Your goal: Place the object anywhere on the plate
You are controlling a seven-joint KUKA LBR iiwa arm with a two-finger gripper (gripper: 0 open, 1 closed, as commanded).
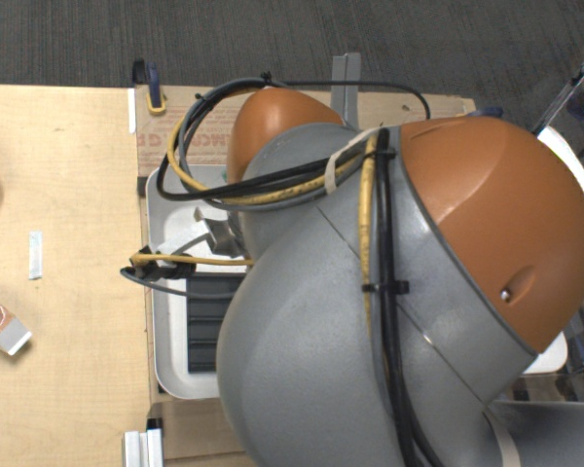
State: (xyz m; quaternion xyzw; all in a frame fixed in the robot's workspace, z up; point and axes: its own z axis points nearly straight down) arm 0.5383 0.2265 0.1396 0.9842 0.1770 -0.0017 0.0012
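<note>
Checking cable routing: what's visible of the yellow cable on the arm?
The yellow cable loops over the grey arm beside black cables. It looks like glossy plastic sheathing. A white tie binds the bundle; a black tie holds the run down the arm. One strand reaches left over the white bin.

You look down from one fixed camera above the bench, tilted at a slant. The arm (370, 300) comes in from your right and sits so near the lens that it covers most of the frame. Past it, on your left, you see one white bin (170, 358) and the wooden benchtop (58, 163).
</note>
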